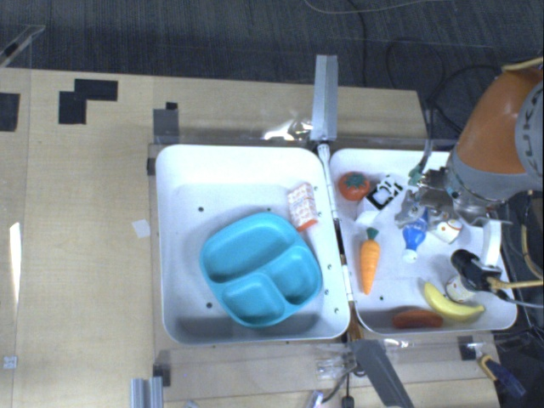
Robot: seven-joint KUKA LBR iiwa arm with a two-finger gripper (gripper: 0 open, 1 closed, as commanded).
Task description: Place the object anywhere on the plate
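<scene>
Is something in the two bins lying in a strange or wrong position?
Mostly no. One small packet leans against the right wall of the left bin, beside the blue plate rather than flat. The toy carrot, banana and tomato lie loose but undamaged.

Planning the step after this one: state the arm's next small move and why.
Probably lower the hand straight down onto the blue tube beneath it. The blue plate in the left bin bears nothing yet, and nothing shows between the hand's fingers.

Arm [510, 134] cut off at right edge; pincer [422, 213] fingers too cluttered to tell open/shut.
</scene>
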